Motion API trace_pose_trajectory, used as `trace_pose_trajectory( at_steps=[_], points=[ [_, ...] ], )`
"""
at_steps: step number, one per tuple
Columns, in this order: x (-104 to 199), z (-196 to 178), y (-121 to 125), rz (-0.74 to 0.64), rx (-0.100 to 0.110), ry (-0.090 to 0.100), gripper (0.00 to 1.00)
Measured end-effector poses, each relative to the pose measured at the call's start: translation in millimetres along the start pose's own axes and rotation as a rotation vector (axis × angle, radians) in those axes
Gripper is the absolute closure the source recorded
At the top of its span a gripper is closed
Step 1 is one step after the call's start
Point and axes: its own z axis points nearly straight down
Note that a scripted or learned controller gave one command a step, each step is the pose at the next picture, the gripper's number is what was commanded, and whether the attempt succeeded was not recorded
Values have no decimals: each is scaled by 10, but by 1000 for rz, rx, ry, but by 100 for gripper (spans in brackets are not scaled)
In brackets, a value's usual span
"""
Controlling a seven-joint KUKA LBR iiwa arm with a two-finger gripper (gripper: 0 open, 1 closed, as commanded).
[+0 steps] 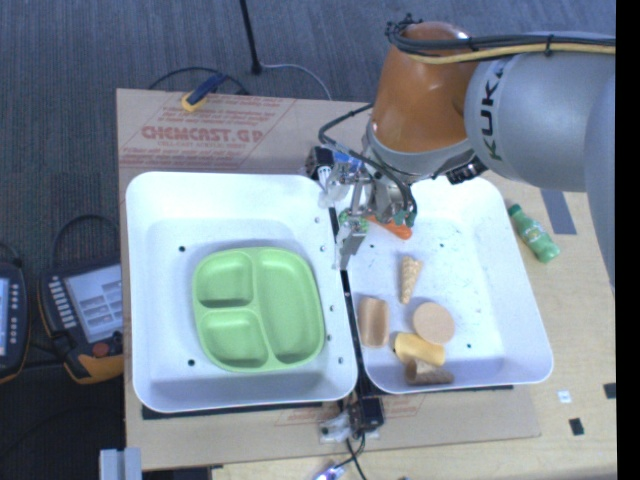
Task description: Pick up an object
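The arm (pixel 520 88) reaches in from the right, its orange band above the near-left corner of the right bin (pixel 500 218). The gripper (pixel 352 230) hangs over the rim shared by the two bins, at the far end of that rim. Whether it is released or clenched cannot be told, and nothing is visibly caught in it.

Taking the right bin as landmark: a carrot (pixel 398 230) lies in its far-left part, just beside the gripper. A cone (pixel 409 277) sits near its middle. Toward its near edge lie a bread roll (pixel 373 321) by the left wall, a round disc (pixel 434 322) to the right of the roll, and a yellow block (pixel 419 349) touching a brown piece (pixel 428 373) nearest the front rim. The left bin (pixel 160 218), beside it, holds a green tray (pixel 258 306). A green bottle (pixel 533 232) lies on the bench outside its right wall.
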Motion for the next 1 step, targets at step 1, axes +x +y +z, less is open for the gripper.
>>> trace_pose_trajectory(
  at_steps=[1],
  points=[
    [334, 0, 107, -162, 0, 1, 0]
  ],
)
